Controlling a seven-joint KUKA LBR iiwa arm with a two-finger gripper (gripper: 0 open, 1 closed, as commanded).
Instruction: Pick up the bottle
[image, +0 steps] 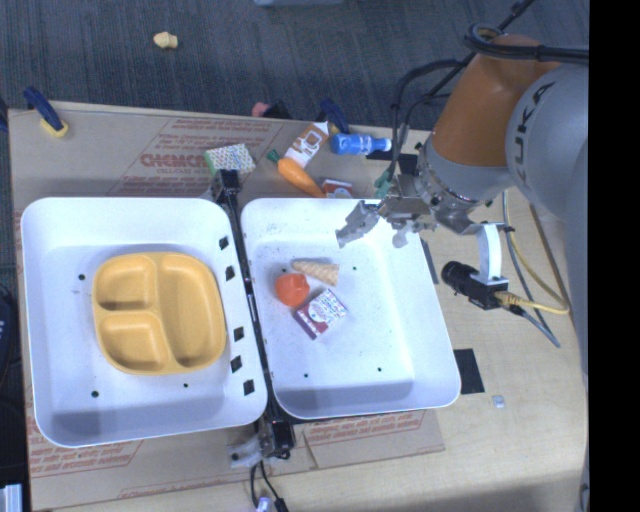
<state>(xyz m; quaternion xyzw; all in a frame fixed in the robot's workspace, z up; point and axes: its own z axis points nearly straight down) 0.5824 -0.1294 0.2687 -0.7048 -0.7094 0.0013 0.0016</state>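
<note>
A small blue bottle (352, 145) with a pale cap lies on its side on the cardboard behind the right bin (425, 330), outside the bin. My gripper (377, 229) hangs over that bin's back edge, a little in front of the bottle. It is open, its fingers are spread, and nothing sits between them. The grey arm with the orange band (490, 95) comes in from the upper right.
The right bin holds a waffle cone (316, 270), a red tomato (292, 290) and a red-and-white packet (320, 312). A yellow divided plate (158, 310) lies in the left bin (40, 400). Behind the bins lie a carrot (298, 177), a white-and-orange carton (307, 144) and a green patterned packet (230, 158).
</note>
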